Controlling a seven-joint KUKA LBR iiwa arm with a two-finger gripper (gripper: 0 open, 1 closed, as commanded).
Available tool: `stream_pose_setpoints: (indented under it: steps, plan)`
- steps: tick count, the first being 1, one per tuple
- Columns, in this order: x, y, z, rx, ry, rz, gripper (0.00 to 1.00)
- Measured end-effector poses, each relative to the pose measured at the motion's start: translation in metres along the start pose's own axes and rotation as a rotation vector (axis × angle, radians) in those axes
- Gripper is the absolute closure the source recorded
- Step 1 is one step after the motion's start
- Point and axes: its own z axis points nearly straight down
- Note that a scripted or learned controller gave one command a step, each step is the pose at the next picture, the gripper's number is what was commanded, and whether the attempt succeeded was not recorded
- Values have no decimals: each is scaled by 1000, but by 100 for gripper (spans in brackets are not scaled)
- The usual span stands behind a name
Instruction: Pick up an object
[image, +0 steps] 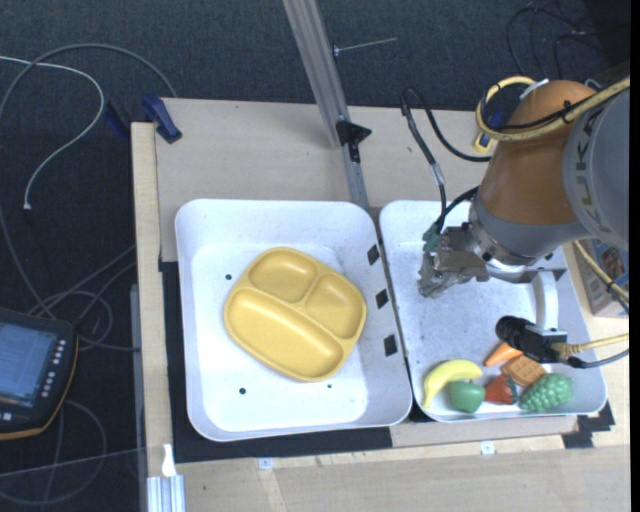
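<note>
My gripper (437, 279) hangs over the bare floor of the right bin (440, 335), near its left wall and toward the back. Toy food is bunched in that bin's front right corner, well apart from the gripper: a yellow banana (445, 375), a green apple (465, 397), a small red piece (497, 391), an orange carrot (500, 354), a tan cracker (522, 372) and a bunch of green grapes (547, 392). The arm's grey and orange wrist covers the back right of the bin.
The left bin (205, 300) holds a yellow divided plate (295, 313) lying flat in its middle. A metal pole (325, 70) rises behind the bins. Cables trail on the dark floor at left, beside a tablet (25, 365).
</note>
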Motion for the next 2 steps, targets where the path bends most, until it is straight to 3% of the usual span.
stream_pose_setpoints:
  steps: [2]
  plan:
    - [100,30,-9,-1,1,0,100]
